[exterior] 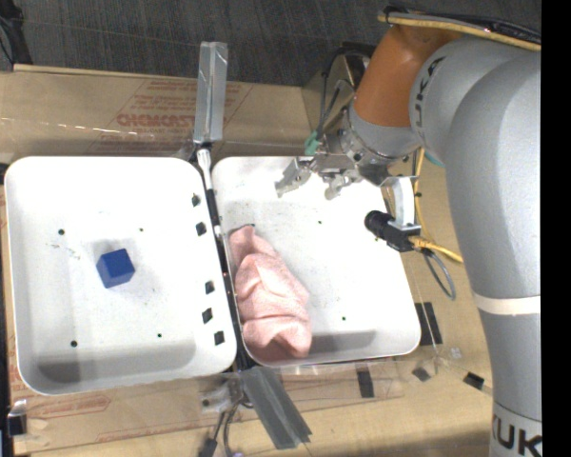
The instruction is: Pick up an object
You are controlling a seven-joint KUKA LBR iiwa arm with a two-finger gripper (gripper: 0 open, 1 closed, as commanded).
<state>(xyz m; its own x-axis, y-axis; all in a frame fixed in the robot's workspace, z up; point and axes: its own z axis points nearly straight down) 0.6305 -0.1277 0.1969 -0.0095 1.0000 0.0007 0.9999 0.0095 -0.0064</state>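
The left bin (pixel 38 255) holds a small blue cube (pixel 116 267), sitting flat a little toward nine o'clock of the bin's middle, well away from every wall. That open spot would leave room on all sides for fingers to come down around it.

A grey metal strip (pixel 210 93) runs along the join between the two bins, at twelve o'clock of the join.

In the right bin (pixel 362 284) a pink cloth (pixel 269 296) lies crumpled against the wall at nine o'clock, stretching down toward six o'clock. It is soft and bunched, so a pinch on one of its folds looks more likely to catch than a grab at its flat edge.

The hand (pixel 312 177) hangs over the twelve o'clock rim of the right bin, its two fingers apart and with nothing between them. The arm (pixel 476 160) comes in from three o'clock. From the hand, the cloth lies near, toward seven o'clock; the cube is well apart, toward eight o'clock, across the divider. The cloth seems the handier pick.
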